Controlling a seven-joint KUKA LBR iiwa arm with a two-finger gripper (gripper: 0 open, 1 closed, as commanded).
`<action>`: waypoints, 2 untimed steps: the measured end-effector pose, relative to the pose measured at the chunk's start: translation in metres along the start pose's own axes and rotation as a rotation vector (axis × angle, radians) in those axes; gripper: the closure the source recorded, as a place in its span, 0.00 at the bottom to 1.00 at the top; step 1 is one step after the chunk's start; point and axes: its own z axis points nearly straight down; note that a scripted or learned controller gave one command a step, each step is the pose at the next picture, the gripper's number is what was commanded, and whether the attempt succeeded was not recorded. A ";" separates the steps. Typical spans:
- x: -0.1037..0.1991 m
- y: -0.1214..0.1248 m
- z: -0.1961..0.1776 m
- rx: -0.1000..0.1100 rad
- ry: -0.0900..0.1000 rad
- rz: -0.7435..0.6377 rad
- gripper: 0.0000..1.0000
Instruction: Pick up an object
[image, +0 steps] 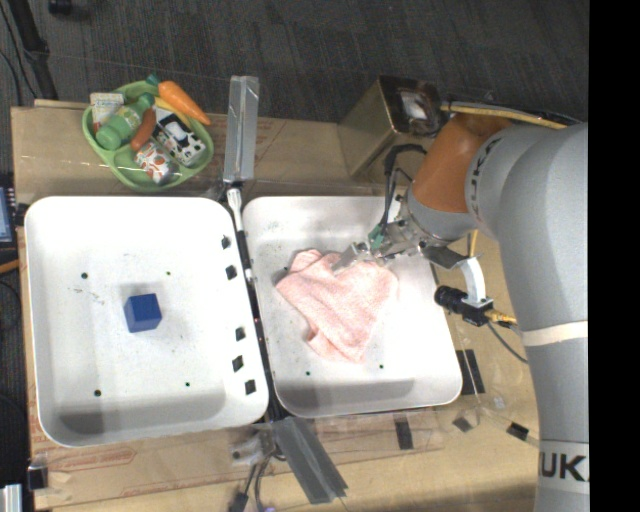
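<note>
A crumpled pink cloth (338, 302) lies in the middle of the right bin (420, 370). My gripper (362, 252) hangs low over the cloth's upper right edge, right at the fabric. Its grey arm with the orange band comes in from the right. Whether it touches or holds the cloth is not visible. A small blue cube (143, 311) sits alone in the left bin (60, 400), far from the gripper.
A green bowl (146, 132) of toy food, with a carrot on top, stands on the bench behind the left bin. A brown box (388, 118) sits behind the right bin. A metal divider (240, 130) runs between the bins. Cables trail at the right.
</note>
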 end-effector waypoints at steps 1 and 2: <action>0.006 -0.015 -0.011 0.003 0.003 -0.082 0.00; 0.032 -0.002 -0.027 0.001 0.000 -0.111 0.00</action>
